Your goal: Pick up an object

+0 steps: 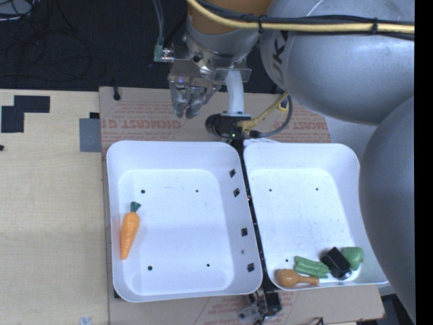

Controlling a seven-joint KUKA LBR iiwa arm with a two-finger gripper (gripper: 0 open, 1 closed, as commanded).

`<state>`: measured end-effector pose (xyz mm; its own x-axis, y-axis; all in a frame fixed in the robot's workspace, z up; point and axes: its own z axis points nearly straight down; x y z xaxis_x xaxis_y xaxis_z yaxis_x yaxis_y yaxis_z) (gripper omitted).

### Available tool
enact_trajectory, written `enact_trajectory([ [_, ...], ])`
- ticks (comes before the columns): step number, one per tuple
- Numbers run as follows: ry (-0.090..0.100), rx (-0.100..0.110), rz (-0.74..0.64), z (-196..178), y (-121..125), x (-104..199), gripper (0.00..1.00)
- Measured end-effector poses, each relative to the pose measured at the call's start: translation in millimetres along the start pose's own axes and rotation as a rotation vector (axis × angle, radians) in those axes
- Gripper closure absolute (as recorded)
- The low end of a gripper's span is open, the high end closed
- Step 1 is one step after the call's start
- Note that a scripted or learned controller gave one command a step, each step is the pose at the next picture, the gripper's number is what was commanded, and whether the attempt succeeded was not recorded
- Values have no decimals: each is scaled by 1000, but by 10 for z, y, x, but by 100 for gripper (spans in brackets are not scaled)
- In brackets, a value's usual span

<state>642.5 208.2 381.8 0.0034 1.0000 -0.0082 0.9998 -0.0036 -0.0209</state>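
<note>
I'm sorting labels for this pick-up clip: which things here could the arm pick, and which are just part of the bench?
Could be picked:
carrot, left bin
green pod, right bin
black block, right bin
green lump, right bin
tan pear-like piece, right bin

Just lying about:
left bin
right bin
cardboard sheet
cables

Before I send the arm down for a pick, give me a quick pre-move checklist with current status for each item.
1. Target visible: carrot lies alone in the left bin: ok.
2. Room around carrot: near the left wall, apart from other items: ok.
3. Gripper raised above the bench, beyond the bins' far edge: ok.
4. Gripper over a target: not ok.
5. Right bin items, pear-shaped piece, green pod, black object, crowded in the near corner: not ok.
6. Opening state: cannot tell.
</note>
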Motion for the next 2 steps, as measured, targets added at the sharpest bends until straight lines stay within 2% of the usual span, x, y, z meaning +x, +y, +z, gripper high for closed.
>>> enact_trajectory([
  [1, 15, -34, -10, -1666, -720, 359, 100],
  [2, 6, -20, -2, -1554, 6, 339, 100],
])
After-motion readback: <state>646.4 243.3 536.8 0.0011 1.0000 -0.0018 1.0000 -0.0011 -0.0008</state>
